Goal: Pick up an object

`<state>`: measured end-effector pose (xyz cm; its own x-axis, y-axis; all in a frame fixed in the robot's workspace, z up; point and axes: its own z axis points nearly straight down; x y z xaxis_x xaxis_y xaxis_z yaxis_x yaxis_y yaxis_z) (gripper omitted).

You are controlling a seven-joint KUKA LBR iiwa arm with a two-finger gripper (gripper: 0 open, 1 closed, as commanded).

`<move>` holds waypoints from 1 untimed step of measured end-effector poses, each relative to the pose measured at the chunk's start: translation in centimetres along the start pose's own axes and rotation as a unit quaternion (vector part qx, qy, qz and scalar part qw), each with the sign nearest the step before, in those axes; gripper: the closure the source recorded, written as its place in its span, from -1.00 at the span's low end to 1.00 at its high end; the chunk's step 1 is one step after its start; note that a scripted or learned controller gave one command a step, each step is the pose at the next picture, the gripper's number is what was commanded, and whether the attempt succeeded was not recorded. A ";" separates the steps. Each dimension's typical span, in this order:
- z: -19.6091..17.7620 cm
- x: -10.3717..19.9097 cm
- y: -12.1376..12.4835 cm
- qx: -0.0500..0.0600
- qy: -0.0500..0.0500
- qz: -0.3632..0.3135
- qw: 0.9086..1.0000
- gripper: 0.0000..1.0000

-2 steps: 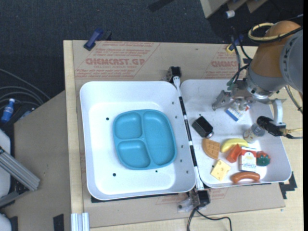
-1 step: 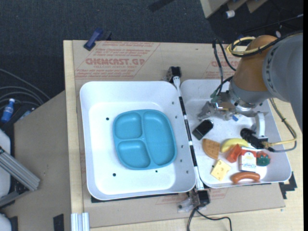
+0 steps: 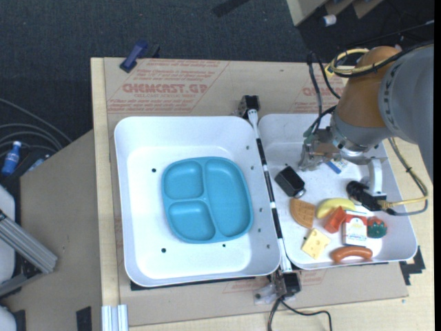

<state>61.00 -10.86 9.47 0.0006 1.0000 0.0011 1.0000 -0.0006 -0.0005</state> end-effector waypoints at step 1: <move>0.0 0.0 0.0 0.000 0.000 0.000 1.000 -1.00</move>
<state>60.99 -10.86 9.46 0.0004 1.0000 0.0012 1.0000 -0.0004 -0.0012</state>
